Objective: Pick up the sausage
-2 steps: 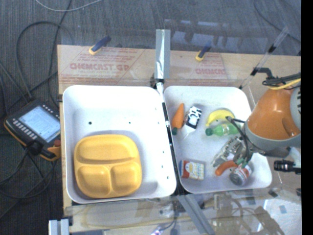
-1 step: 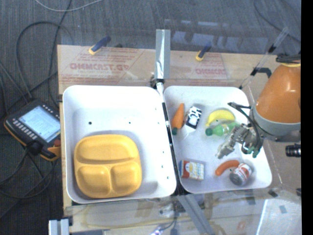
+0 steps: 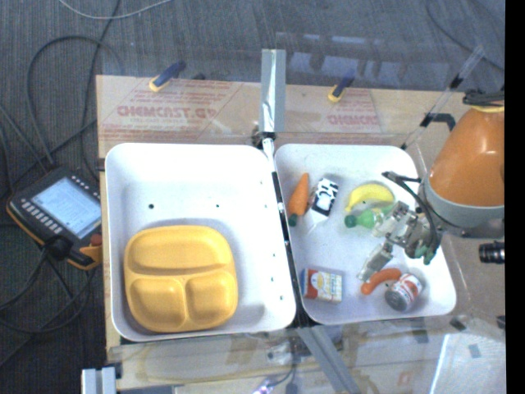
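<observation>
Sausage (image 3: 381, 281) lay in right bin (image 3: 426, 298), near side, beside tin can (image 3: 404, 291). Gripper (image 3: 379, 260) just above sausage; finger state indiscernible. Carton (image 3: 322, 285) label unreadable.

Sausage (image 3: 381, 281) hemmed by can (image 3: 404, 291)

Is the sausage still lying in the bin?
Yes. The sausage lies flat on the right bin floor, beside the can, under the tool.

Mirrored, perhaps "CHEMCAST", on board (image 3: 164, 112)
</observation>
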`<action>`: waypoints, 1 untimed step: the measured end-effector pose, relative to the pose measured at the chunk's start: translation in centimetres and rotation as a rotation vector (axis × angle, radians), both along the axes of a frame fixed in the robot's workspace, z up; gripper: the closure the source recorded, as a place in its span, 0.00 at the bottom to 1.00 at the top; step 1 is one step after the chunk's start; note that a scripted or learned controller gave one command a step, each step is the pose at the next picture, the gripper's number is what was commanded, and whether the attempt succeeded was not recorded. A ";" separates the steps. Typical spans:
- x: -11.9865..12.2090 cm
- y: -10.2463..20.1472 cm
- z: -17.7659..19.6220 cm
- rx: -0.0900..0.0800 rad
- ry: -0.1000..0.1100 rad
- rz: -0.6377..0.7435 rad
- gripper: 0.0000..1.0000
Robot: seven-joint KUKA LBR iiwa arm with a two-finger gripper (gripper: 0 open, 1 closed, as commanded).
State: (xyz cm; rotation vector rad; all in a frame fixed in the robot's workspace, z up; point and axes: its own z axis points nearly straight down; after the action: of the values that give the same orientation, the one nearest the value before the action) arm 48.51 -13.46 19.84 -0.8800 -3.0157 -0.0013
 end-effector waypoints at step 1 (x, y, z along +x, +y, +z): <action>0.2 -1.8 -10.9 -0.004 -0.007 -0.107 0.00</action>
State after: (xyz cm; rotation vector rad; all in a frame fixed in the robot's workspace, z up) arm 48.68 -15.23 8.90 -1.0425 -2.9722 0.0008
